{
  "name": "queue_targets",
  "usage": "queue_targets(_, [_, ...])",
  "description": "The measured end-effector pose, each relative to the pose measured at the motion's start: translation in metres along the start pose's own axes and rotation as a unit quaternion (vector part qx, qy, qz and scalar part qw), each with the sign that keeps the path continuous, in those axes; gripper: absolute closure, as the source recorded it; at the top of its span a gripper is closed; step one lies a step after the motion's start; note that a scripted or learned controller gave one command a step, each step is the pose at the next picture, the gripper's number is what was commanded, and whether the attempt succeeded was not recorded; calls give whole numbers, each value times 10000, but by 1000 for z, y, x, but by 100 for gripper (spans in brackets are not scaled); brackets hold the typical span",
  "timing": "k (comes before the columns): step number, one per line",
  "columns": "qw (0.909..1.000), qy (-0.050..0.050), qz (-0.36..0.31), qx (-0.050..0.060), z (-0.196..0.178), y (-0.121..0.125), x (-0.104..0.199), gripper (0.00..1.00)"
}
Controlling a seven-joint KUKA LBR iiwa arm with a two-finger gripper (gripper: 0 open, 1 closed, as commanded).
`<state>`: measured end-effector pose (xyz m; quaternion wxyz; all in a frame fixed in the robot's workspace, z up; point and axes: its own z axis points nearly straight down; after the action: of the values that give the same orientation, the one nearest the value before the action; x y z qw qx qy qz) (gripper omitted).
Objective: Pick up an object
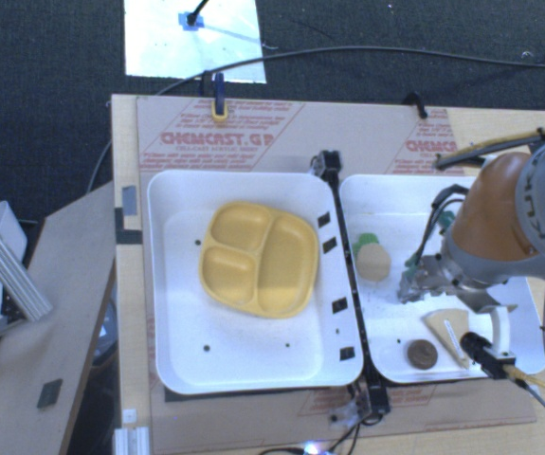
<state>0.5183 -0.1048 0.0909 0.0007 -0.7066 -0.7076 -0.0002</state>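
Observation:
In the right bin [386,197] lie a round beige piece with a green part behind it [372,257], a brown round disc [422,354] and a tan wedge-shaped piece [447,330]. My gripper [414,285] hangs low over the right bin's middle, right of the beige piece and above the brown disc. I see nothing between its fingers, and the wrist hides how they stand. The arm's orange band [495,211] sits above it.
The left bin [172,349] holds a yellow divided plate [258,257]. A black divider with clips [343,273] runs between the bins. Cables [528,382] trail by the right bin's front right corner. A grey table [54,282] stands at left.

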Motion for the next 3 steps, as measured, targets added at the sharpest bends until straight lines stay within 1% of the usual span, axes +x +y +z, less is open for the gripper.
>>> queue_targets(1, [10000,-8,-16,-12,-47,11,-1,100])
queue_targets(2, [10000,-12,-2,-16,-99,7,-10,100])
queue_targets(3, [10000,-10,-22,-15,-143,8,-2,100])
